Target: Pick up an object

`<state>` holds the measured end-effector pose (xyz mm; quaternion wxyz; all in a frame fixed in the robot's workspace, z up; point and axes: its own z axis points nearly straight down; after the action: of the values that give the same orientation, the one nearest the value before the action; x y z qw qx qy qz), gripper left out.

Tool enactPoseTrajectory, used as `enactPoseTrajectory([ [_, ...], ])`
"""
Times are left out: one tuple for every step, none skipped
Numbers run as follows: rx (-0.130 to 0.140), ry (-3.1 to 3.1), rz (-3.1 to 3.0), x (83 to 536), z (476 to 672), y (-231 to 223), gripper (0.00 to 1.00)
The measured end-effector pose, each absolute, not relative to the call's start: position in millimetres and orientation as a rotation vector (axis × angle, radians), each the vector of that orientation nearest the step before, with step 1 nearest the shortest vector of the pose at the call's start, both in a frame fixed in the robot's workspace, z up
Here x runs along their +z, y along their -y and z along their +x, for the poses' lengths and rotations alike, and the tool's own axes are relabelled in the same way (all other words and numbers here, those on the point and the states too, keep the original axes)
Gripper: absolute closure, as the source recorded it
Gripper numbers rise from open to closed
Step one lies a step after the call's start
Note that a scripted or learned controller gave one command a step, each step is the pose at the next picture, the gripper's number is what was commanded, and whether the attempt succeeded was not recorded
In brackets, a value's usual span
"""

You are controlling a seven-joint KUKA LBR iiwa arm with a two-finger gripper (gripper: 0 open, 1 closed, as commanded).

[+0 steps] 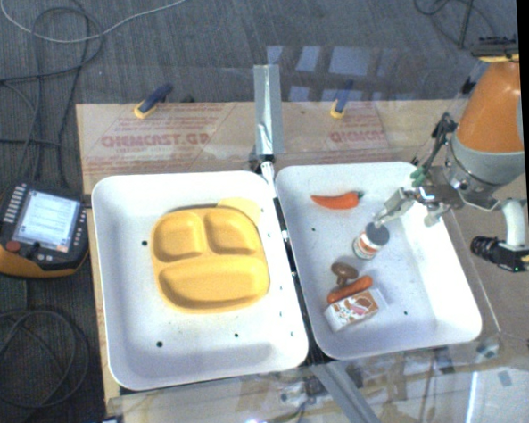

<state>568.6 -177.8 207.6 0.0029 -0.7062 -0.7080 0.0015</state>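
My gripper [408, 219] hangs over the right side of the right bin [449, 311], open, with only bare bin floor between its fingers. One finger [391, 210] points down-left toward a small white bottle with a red label [368, 243], which lies just beyond its tip. An orange pepper [337, 200] lies near the bin's far wall. Nearer the front sit a brown lump [344, 269], an orange-red stick [351, 288] and a red-and-white packet [353, 309], close together.
The left bin [130, 348] holds a yellow divided tray [211, 258]. A raised divider [286, 249] separates the two bins. A teach pendant [38, 229] lies off the bench to the left, and cables run across the floor.
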Motion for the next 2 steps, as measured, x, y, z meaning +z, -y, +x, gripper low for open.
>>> enactPoseTrajectory([
  [0.003,2.284,-2.15,118.5,589.4,197.2,0.0],
  [-0.005,2.279,-2.178,89.1,570.6,189.8,0.0],
])
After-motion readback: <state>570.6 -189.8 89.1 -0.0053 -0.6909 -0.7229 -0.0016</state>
